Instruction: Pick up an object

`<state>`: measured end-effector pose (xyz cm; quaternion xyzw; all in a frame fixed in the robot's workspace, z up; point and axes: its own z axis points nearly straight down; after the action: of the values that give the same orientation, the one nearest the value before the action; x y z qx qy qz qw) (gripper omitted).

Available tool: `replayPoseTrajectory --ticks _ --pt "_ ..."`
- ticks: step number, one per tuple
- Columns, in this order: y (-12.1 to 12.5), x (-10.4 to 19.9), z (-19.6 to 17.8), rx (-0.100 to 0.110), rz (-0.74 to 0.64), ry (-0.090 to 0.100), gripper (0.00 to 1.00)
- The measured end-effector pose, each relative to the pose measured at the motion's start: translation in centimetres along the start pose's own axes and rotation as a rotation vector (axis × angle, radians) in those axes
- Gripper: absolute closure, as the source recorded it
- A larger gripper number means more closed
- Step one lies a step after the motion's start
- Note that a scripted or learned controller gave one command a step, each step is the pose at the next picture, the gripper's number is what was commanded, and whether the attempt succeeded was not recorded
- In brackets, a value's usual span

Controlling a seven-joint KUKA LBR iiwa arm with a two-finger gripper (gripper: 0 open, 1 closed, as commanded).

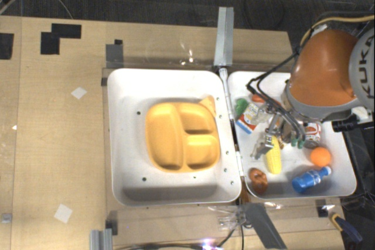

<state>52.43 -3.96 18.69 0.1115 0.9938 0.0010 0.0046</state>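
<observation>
Yellow corn cob [273, 160] is what I see closest to the gripper [270, 139], lying in the right bin [350, 184] approx. mid-floor, just below and touching or nearly touching the metal tips. Can't tell from my view whether the fingers are spread or closed, nor whether they're around anything; too small & cluttered w/ cables. Arm [328, 70] comes in from the right, its orange band over the bin's upper right part. Other stuff in the right bin: orange ball [320, 156] right of the corn, blue bottle [309, 179] lying on its side near the front edge, brown round thing [258, 179] at front left corner, green item [241, 106] & a red-and-white packet [254, 115] near the left wall. Left bin [126, 126] holds a yellow divided tray [181, 136], centred. Both bins sit on the tan desk [53, 143].
</observation>
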Motion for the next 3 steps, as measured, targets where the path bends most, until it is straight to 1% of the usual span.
replayPoseTrajectory --ticks 1,2,3 --pt "-5.5 2.4 8.0 0.001 -0.028 -0.002 0.0" --pt "-6.2 -0.2 9.4 -0.001 0.069 -0.002 0.0" --pt "-4.1 -6.3 7.3 0.001 0.445 -0.001 0.0"
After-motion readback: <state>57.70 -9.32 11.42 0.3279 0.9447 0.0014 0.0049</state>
